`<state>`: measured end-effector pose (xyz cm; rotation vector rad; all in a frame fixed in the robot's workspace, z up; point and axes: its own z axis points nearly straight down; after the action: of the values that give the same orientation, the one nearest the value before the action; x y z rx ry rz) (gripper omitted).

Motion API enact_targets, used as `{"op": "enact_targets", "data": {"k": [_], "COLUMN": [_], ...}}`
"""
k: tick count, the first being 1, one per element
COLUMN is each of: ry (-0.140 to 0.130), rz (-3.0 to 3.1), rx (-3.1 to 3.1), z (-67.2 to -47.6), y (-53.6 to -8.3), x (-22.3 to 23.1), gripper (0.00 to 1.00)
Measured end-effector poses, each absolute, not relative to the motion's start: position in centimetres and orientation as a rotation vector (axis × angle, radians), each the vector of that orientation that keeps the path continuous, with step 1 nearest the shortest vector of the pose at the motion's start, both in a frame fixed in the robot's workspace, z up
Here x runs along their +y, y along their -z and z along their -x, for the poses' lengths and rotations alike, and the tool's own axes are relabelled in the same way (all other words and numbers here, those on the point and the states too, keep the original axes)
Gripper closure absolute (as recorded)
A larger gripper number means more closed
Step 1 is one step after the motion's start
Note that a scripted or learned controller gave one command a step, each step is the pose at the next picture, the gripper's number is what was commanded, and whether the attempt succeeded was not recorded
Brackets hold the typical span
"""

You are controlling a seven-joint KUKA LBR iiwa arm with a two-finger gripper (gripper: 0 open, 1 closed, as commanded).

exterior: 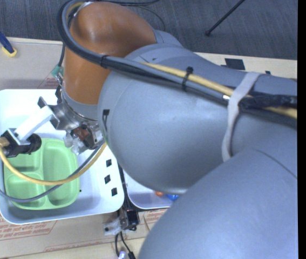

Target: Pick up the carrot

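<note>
The arm reaches from the right across both bins, covering most of the right bin. Its wrist hangs over the left bin. In that bin's front left lies a tray, with a cable looped over it. What may be the gripper sits just behind the tray.

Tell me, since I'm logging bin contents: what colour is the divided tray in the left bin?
Light green; the divided tray shows plainly in the camera view.
</note>
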<state>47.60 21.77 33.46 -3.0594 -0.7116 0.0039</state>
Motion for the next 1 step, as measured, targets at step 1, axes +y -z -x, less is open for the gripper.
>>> {"op": "enact_targets", "data": {"k": [1], "ry": [-0.009], "rz": [3.109], "rx": [-0.45], "z": [-48.24], "y": [-26.41], "x": [15.33], "gripper": [1.0]}}
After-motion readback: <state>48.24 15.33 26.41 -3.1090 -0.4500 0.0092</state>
